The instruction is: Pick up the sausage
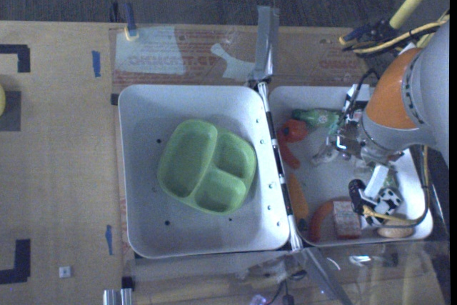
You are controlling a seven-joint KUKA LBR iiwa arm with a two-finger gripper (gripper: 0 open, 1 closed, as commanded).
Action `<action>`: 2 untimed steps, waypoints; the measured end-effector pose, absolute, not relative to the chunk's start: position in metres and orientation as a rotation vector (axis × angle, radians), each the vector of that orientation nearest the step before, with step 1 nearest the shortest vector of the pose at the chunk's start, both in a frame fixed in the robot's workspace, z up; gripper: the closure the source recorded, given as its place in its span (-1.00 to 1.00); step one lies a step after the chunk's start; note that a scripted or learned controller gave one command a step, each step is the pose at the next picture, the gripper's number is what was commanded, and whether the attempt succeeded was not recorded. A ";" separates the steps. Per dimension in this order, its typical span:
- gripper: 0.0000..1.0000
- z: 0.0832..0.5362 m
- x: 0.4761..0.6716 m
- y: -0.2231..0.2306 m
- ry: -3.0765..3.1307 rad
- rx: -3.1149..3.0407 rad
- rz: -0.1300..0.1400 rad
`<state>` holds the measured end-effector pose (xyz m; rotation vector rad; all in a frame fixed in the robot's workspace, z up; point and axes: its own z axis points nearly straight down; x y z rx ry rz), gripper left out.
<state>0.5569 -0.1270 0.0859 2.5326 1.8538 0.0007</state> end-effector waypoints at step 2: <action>-1.00 0.085 0.643 -0.096 2.258 2.204 -0.021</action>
